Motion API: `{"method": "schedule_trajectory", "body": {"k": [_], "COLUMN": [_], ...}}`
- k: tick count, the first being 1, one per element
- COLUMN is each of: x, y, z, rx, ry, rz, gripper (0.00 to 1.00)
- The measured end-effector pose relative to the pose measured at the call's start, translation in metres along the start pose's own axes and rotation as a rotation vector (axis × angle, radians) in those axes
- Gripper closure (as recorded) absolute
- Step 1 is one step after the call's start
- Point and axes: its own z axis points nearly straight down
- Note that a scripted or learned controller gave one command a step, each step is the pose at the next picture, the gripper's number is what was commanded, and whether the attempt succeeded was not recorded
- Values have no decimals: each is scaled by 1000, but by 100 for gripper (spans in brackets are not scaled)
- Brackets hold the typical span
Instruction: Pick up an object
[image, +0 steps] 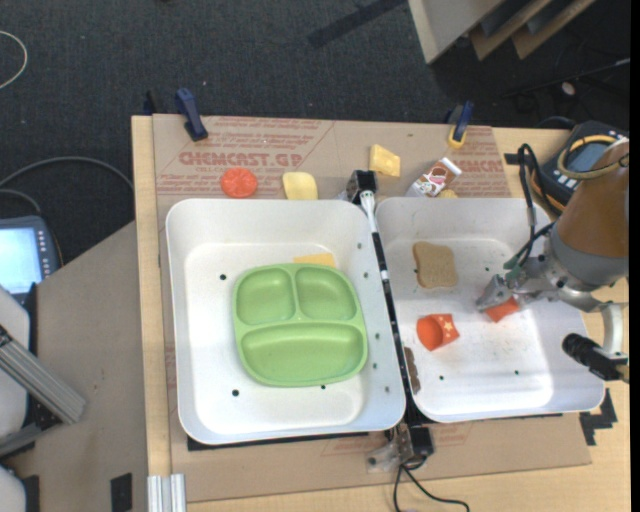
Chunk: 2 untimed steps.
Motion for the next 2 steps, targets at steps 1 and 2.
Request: {"method": "schedule_trajectory", "body": {"k": [1,2], "x": [67,115], "y": [55,-17], "z": [11,-100], "rx": [-1,-1], "ry": [1,4], "rz": [-9,-5], "gripper": [100,100]}}
